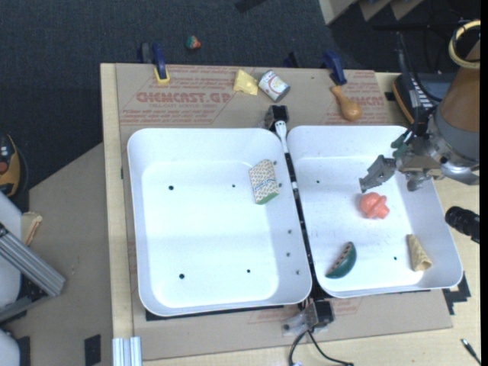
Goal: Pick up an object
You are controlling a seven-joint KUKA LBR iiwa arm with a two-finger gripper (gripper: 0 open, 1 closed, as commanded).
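Pink object: a small salmon-pink lumpy toy (373, 205) lies in the right bin (328, 147), right of centre in the frame, and reads as the nearest candidate for the pick.
Handling: it looks light and rubbery or soft plastic, so probably forgiving under a squeeze; its rounded, bumpy shape could roll or squirt out if pinched off-centre. That is a judgement from its look, not something tested.
Where to hold: across its middle, at the widest part, with the fingers coming down on opposite sides.
Gripper: the gripper (379, 173) hangs over the upper right part of the right bin, reaching in from the right edge of the frame; its dark fingers look spread apart, with nothing between them.
Relation: the pink toy sits just below the fingertips in the frame, near but apart from them; whether the gripper is high above the bin floor or close to it cannot be told from this slant.
Other things in right bin: a green wedge with a dark rim (341, 260) at lower centre, and a tan cone-like piece (418, 252) at lower right, both well apart from the gripper.
Left bin: the left bin (164, 158) holds a patterned little box (264, 181) near its upper right corner.
Task progress: nothing is lifted yet.
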